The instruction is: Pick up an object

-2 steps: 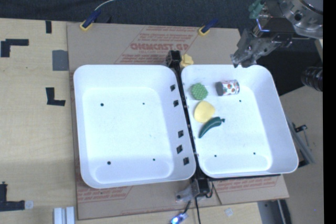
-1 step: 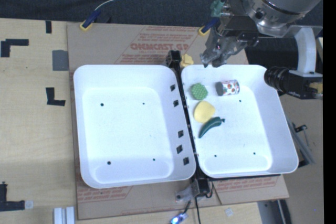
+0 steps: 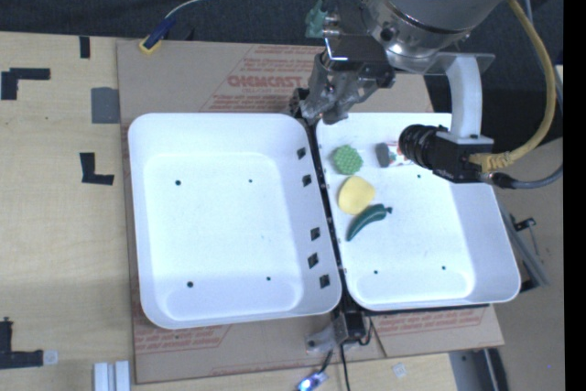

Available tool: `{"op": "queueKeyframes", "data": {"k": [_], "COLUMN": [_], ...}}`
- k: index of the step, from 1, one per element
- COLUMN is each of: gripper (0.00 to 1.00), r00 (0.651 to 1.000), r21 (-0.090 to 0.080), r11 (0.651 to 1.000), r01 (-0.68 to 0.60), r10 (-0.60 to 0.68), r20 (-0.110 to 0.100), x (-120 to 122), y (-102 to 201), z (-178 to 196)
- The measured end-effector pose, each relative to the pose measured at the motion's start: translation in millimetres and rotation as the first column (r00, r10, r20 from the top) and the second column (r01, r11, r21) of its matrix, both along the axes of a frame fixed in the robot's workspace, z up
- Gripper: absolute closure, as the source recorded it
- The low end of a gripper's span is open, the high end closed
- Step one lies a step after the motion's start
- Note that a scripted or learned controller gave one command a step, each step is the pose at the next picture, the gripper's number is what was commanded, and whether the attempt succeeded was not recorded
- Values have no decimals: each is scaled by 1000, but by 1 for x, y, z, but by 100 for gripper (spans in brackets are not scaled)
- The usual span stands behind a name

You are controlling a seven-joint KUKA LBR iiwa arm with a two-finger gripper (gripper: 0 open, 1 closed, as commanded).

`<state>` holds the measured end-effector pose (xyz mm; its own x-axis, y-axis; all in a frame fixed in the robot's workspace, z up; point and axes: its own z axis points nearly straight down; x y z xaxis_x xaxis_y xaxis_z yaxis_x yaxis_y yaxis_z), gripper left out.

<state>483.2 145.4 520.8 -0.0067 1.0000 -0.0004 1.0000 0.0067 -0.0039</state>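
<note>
We see the gripper [image 3: 322,110] at upper centre of the frame, above the bins' shared rim; we cannot tell its finger state. The green pepper [image 3: 367,220], in the right bin [image 3: 458,288] just below the yellow lemon [image 3: 356,194] and green round object [image 3: 347,160], lies with its long axis running lower left to upper right. We judge a good grasp closes across that axis, clear of the lemon.

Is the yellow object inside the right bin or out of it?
Inside. The yellow object lies on the floor of the right bin, near the wall between the bins, between a green ball and a green pepper.
</note>
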Motion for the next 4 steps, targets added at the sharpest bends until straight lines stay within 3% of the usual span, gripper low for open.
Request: {"op": "queueKeyframes", "data": {"k": [2,3,4], "gripper": [100,100,100], "r00": [1000,1000,1000], "r21": [-1,1,1], "r11": [1000,1000,1000], "r01": [1,12,1], "r10": [-1,-12,-1], "r20": [-2,9,3], "x": [0,1,0], "y": [90,11,80], "z": [-45,15,14]}}
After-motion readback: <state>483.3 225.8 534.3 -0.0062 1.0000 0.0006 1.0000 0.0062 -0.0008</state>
